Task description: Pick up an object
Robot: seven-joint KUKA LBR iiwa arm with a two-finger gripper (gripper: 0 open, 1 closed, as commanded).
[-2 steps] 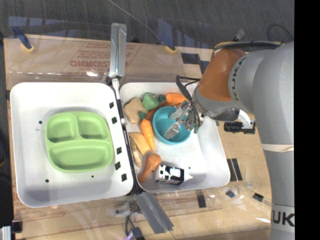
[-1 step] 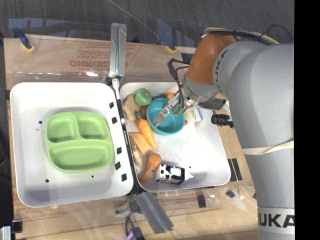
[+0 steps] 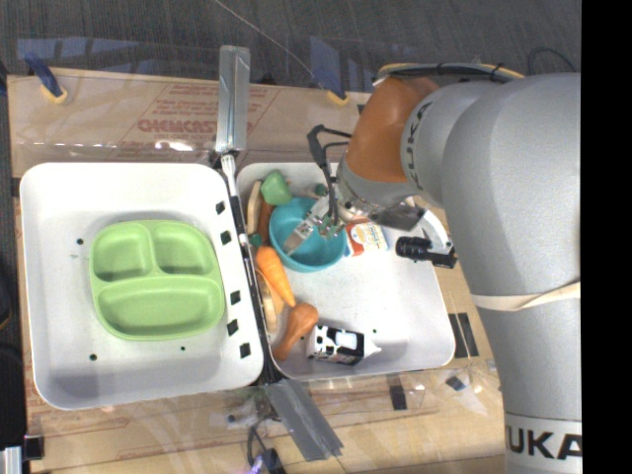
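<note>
My gripper (image 3: 314, 227) hangs over the blue bowl (image 3: 301, 246) in the right bin (image 3: 415, 309), its fingertips down at the bowl's inside. Nothing shows clearly between the fingers. Around the bowl lie a green pear-like fruit (image 3: 276, 187), an orange carrot (image 3: 276, 274), a brown-orange piece (image 3: 296, 326) at the bin's front left, a black-and-white cow-patterned carton (image 3: 338, 344), and a red-and-white packet (image 3: 367, 237) just right of the bowl, partly under the arm.
The left bin (image 3: 49, 265) holds a green divided plate (image 3: 155, 277). A metal divider bar (image 3: 233, 107) runs between the bins at the back. The big grey arm (image 3: 504, 196) covers the right bin's right side.
</note>
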